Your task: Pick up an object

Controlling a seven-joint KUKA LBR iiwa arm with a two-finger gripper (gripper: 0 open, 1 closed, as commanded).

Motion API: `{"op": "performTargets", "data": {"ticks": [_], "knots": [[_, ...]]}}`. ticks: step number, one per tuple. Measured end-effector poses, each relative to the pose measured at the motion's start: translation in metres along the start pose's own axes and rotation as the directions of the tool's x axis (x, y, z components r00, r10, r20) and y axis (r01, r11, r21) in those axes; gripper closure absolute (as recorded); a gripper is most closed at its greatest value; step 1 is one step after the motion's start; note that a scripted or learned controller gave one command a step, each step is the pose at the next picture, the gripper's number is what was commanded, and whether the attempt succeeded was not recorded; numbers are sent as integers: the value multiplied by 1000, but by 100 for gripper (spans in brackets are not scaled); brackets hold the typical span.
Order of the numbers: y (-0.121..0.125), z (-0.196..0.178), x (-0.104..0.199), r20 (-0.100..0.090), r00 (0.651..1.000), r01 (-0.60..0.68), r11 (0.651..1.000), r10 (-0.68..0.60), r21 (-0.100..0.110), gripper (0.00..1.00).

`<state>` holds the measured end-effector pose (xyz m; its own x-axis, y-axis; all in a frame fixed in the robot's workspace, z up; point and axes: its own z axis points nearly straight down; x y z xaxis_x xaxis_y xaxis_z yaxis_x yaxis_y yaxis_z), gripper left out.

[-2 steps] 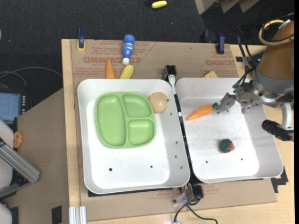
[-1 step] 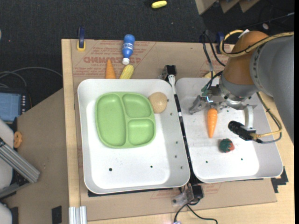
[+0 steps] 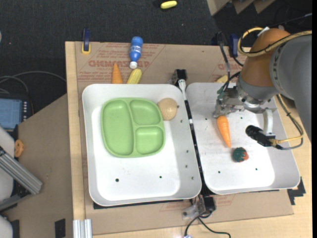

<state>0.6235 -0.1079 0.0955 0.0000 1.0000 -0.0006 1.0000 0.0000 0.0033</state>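
An orange carrot [image 3: 224, 129] lies in the right bin [image 3: 257, 175], pointing toward the front. My gripper [image 3: 224, 109] hangs right over the carrot's thick back end, close to or touching it. A small green and red ball-like thing [image 3: 240, 154] rests just right of the carrot's tip. In the left bin [image 3: 143, 182] there is a green divided plate [image 3: 132, 126], with a beige round thing [image 3: 168, 108] at its back right corner.
Behind the left bin, on the bench, lie a blue and white bottle [image 3: 135, 51], a small orange carrot [image 3: 116, 74] and a yellow corn piece [image 3: 134, 76]. The rims of the two bins meet in a ridge [image 3: 192, 133] left of the carrot.
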Motion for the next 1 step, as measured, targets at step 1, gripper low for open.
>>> {"op": "performTargets", "data": {"ticks": [1], "knots": [[-18,-120,53,-1,1000,6,1000,-6,-8,100]]}}
